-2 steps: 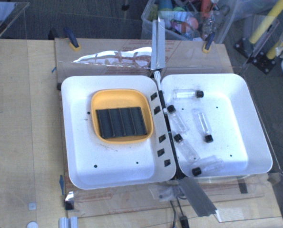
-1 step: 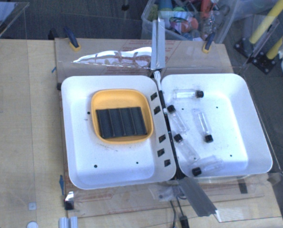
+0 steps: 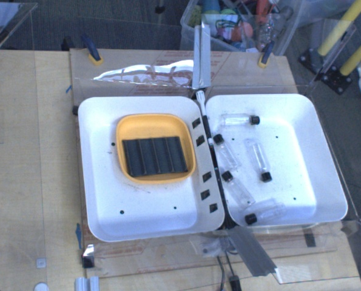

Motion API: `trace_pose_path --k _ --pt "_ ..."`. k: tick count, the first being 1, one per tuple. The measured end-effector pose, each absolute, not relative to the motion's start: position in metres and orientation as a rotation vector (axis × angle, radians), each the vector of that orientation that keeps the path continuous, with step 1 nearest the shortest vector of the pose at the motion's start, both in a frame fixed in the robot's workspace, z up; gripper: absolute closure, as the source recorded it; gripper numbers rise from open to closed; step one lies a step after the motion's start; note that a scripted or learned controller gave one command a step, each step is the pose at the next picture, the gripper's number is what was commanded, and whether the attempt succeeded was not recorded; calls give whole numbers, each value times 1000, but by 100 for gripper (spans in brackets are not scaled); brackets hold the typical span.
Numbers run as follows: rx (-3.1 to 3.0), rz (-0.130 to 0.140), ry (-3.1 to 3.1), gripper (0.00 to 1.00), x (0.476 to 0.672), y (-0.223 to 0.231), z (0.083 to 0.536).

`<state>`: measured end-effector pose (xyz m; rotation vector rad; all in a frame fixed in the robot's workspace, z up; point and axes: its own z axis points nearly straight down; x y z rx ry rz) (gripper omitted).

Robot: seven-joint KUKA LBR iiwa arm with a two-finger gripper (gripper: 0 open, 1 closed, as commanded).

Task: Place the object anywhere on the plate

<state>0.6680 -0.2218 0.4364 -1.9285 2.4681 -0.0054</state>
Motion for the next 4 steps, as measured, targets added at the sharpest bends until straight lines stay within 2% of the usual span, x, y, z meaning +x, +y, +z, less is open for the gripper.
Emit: trace_pose_path --k 1,3,4 --pt "-2298 5 2137 100 668 -218 294" --pt "-2722 -4 1555 100 665 -213 436" --pt "-2942 -5 1088 100 668 -211 428"
